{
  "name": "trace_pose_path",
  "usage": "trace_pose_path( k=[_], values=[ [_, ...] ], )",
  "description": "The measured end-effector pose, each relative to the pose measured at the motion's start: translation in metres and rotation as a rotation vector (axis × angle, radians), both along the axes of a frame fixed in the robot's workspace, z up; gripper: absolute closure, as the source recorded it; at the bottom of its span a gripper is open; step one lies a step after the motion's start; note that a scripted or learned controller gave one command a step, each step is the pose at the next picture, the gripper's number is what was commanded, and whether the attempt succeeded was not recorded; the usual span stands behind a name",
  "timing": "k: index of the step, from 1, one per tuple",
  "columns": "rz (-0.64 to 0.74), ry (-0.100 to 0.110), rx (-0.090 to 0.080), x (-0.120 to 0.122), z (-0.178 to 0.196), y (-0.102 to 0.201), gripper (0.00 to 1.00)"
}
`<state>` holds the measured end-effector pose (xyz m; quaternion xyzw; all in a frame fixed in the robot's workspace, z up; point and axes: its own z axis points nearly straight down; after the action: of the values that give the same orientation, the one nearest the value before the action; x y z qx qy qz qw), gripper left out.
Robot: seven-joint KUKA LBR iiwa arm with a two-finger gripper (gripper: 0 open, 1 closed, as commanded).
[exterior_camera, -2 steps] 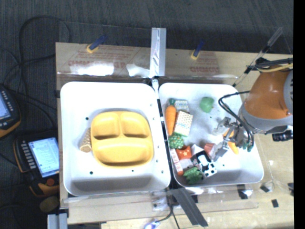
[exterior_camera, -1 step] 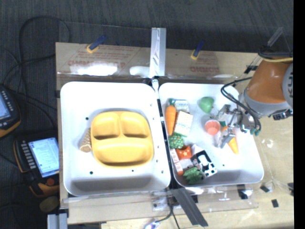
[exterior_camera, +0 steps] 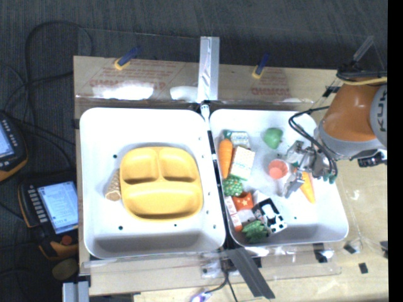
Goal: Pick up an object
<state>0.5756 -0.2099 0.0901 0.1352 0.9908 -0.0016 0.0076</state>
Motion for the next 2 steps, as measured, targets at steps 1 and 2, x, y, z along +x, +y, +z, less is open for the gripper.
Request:
trace_pose_path(
  k=[1, 2],
  values=[
    [-0.154, -0.002, 0.002, -0.027, 0.0, 0.014, 0.0],
    [0.016, 0.002, 0.0, 0.005, 0.0, -0.014, 0.0]
  ],
)
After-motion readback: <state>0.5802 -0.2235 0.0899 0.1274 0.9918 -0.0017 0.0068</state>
